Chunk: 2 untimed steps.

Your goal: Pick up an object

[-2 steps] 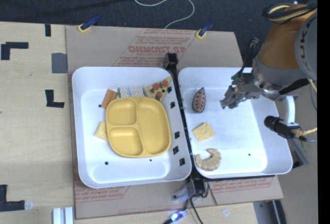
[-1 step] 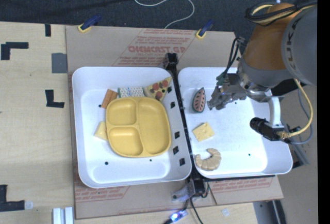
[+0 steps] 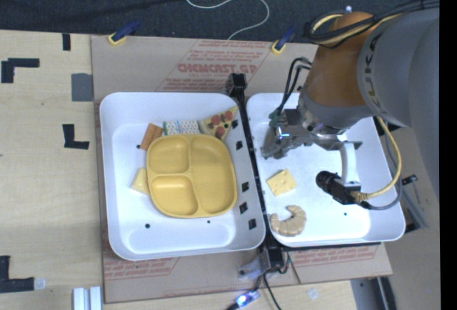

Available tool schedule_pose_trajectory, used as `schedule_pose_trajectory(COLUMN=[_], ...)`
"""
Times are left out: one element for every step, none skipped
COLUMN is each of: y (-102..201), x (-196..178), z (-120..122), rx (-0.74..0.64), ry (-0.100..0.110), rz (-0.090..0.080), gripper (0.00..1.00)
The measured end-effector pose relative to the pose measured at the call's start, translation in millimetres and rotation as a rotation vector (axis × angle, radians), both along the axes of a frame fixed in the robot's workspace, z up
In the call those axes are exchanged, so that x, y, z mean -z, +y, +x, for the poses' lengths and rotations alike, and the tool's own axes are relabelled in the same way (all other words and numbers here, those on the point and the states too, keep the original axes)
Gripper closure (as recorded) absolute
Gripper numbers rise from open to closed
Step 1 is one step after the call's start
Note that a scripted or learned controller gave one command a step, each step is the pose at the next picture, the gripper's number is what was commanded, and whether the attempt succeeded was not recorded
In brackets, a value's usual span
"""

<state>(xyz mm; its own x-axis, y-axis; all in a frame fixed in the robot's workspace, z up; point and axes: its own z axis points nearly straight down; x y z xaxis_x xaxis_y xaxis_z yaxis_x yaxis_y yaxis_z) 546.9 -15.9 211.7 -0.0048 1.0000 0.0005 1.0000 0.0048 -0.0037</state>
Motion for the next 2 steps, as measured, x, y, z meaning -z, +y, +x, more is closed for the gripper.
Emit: schedule_pose_trajectory(y=[48,99], x=[-12,-20], z=[1,-13], rx=[-0.002,-0.003], ry=[-0.002,-0.002], rz=[0.001,0.001], gripper=[1.0,1.0])
